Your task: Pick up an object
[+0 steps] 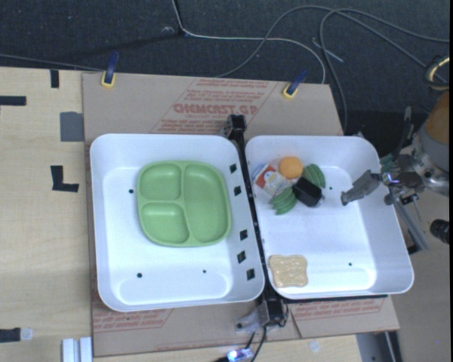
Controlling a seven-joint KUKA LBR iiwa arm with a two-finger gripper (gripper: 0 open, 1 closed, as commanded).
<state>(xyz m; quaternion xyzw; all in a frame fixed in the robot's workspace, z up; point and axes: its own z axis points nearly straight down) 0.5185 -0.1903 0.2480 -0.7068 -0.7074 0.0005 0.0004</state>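
Five items crowd the right bin's (pixel 362 274) far-left corner; gripper (pixel 356 189), grip state unclear, could nudge neighbours w/o catching any.

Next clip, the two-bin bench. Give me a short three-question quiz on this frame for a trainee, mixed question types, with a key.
1. True or false: the green tray lies in the right bin.
2. Multiple choice: the tan toast lies in the right bin's
A. far corner by the divider
B. near corner by the divider
C. far corner by the arm
3. Short answer: which object in the cluster touches the orange ball on the side toward the gripper?

Key
1. False: it lies in the left bin.
2. B
3. The dark green piece.
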